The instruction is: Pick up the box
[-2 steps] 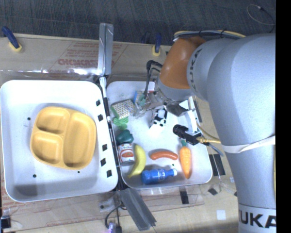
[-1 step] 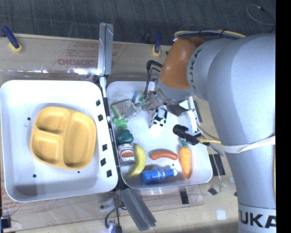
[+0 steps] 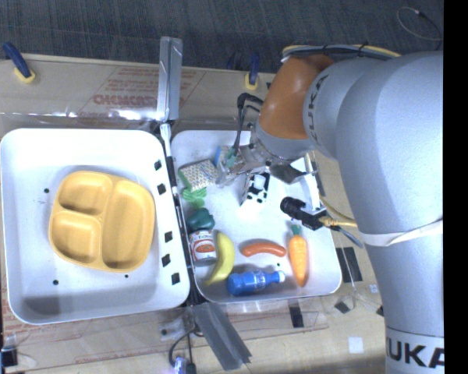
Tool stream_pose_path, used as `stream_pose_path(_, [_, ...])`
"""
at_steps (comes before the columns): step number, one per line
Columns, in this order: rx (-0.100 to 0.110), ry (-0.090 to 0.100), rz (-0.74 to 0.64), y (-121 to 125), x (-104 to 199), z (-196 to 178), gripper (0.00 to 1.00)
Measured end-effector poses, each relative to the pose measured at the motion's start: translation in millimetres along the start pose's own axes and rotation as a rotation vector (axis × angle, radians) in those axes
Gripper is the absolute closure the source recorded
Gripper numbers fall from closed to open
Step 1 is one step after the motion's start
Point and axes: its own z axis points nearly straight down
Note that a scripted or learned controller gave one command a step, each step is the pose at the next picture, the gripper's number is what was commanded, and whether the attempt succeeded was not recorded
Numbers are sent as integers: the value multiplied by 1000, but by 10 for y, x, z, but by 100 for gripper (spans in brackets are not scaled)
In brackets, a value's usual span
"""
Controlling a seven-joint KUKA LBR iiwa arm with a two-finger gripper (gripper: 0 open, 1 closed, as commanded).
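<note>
The claw is lowered beside the green-patterned box; its grip cannot be told. Lifting is left.

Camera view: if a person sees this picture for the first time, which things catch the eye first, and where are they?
The big grey robot arm with its orange band dominates the right side, reaching over the right white bin. Next comes the yellow plastic divided tray, lying alone in the left white bin. Along the near edge of the right bin sits a colourful row: a yellow banana, a blue bottle and an orange carrot.
</note>
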Motion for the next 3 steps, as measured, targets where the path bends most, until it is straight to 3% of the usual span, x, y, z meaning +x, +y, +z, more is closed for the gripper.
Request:
stream_pose_path(1, [2, 1, 81, -387, -550, -706, 100])
stream_pose_path(3, [4, 2, 73, -375, -546, -906, 100])
